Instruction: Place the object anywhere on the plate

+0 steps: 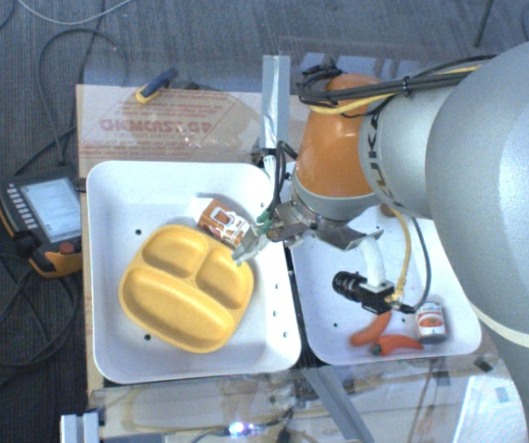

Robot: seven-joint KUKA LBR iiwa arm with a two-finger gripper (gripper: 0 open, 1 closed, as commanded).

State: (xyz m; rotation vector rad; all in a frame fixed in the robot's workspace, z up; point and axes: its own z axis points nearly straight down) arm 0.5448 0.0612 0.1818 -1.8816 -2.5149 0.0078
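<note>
A yellow divided plate point(186, 287) lies in the left bin point(116, 340). A small orange-and-brown packet point(222, 223) sits tilted at the plate's upper right rim, overlapping its edge. My gripper point(248, 245) reaches over the wall between the bins and ends right beside the packet's lower right corner, above the plate's right compartment. The wrist and its orange band point(333, 155) hide the gripper's upper part.
The right bin point(324, 330) holds two orange carrots point(386, 336) and a small red-labelled can point(430, 319) near its front edge. A tablet point(41, 209) lies left of the bench. Cardboard point(167, 127) sits behind the left bin.
</note>
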